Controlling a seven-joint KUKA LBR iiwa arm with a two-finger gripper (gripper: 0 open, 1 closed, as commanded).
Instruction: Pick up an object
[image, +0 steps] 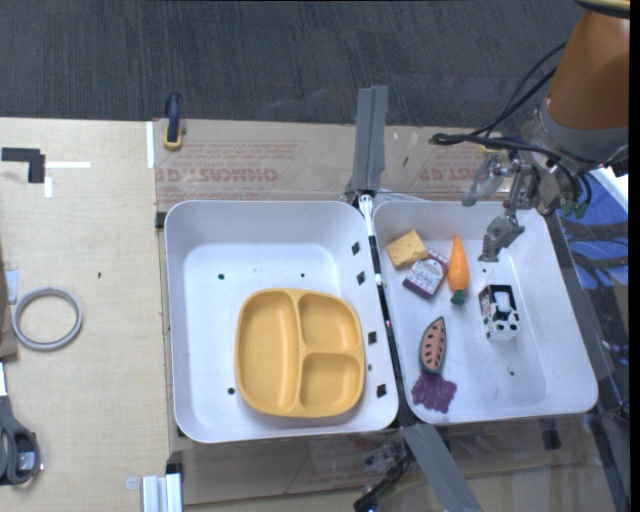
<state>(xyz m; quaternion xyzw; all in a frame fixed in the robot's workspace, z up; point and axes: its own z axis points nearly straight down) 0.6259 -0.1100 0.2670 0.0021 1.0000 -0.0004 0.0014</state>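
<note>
- The hand (503, 232) hangs over the far part of the right bin (570, 350), just beyond the carrot (458, 266) as seen from the near rim; nothing sits between its fingers, and whether they are spread or closed I cannot tell from this slant
- No object is lifted yet; the candidates all lie in the right bin, grouped around the carrot: a yellow sponge-like block (406, 248) and a purple packet (426, 274) toward the divider side of it, a black-and-white cow toy (499, 311) on its other side and nearer the camera, a watermelon slice (432, 345) and purple grapes (434, 393) nearer still
- Judged risk: the carrot, packet and block lie close together, so a descent there could nudge a neighbour or pinch two at once
- The carrot is slim and rounded; it could roll or slip from a shallow pinch
- The cow toy stands apart from the carrot, probably the cleaner target
- The left bin (190, 300) holds a yellow divided plate (298, 352), well away from the carrot
</note>
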